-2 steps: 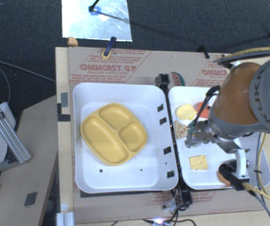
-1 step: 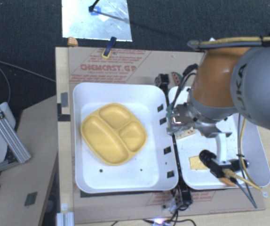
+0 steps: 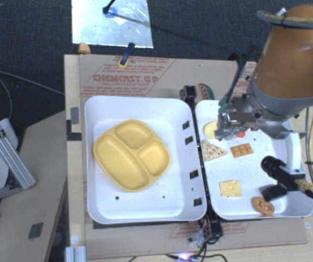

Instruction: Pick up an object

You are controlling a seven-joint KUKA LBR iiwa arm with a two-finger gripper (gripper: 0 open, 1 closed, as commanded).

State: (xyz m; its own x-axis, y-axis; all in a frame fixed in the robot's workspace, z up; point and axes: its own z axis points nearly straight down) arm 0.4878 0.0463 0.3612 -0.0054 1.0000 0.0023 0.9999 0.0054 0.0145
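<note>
**Claw low over the right bin, its opening hidden from you**

A brown cardboard sheet [image 3: 145,75] with red lettering lies under both bins, and its lower edge is mostly covered by them; the left bin [image 3: 107,105] shows whole; the right bin [image 3: 242,169] has its far right corner and part of its back wall hidden behind the arm [image 3: 295,48], whose orange bulk is cut off by the top and right edges of the view.

In the left bin you see one thing, a yellow divided tray [image 3: 132,154], lying flat near the middle, clear of every wall.

The gripper [image 3: 227,123] hangs over the back left part of the right bin, close to the wall between the bins; it is a tangle of grey metal seen from above, and you cannot tell how far it is open or whether it has hold of anything; a spot of red [image 3: 244,127] shows just under it, perhaps part of a thing in the bin, though the view is too poor to say.

The loose pieces all lie in the right bin:
- a pale triangular piece [image 3: 213,150] with red flecks, just in front of the gripper and against the dividing wall;
- an orange square [image 3: 241,149] beside it;
- a yellow square [image 3: 230,188] nearer the front, apart from the rest;
- a brown ring [image 3: 263,206] at the front edge;
- a pale yellow round piece [image 3: 209,129], touching or all but touching the gripper's left side, its right part hidden beneath it.
</note>
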